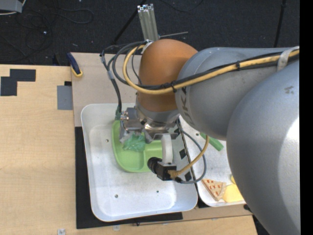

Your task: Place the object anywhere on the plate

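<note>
A crumpled pale green object [133, 142] sits on the green plate [128, 161], directly under my gripper [142, 131] and pressed up against its underside. My wrist hides where metal meets object, so I cannot tell whether I am gripping it or have let go.

To finish well, I judge I should lift straight up and slowly, so nothing drags the object off toward the plate's edge below and to the left of me.

Counting outward: one green object, one plate, and the left bin [132, 199] that holds both. To my right is the second bin [215, 202], with one slice of toy pizza [213, 186] and one yellow piece [234, 194] beside it.
</note>
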`<state>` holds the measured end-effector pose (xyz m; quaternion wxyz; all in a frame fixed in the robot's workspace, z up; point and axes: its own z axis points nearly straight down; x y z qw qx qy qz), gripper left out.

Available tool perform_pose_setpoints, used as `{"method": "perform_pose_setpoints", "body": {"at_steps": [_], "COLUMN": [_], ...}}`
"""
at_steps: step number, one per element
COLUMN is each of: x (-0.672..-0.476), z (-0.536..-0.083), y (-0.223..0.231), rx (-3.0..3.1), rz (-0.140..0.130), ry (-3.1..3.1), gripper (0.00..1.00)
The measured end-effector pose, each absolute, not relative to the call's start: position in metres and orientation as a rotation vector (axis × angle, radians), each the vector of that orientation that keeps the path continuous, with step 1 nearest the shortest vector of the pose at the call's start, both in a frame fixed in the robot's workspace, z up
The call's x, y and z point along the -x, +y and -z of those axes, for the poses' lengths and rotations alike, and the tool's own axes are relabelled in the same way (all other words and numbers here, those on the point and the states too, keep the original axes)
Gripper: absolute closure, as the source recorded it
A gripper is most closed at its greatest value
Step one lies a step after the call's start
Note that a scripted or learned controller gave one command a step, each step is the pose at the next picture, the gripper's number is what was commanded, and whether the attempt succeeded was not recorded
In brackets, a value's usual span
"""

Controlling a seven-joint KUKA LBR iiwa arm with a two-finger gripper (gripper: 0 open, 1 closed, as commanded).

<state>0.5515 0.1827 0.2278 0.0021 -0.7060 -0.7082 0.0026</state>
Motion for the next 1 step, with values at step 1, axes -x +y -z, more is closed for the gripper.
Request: {"method": "perform_pose_setpoints", "body": {"at_steps": [1], "x": [-0.5518], "z": [-0.2278], "y": [0.1823], "rx": [2.217], "rz": [-0.008], "ry": [-2.22], "gripper": [0.0]}}
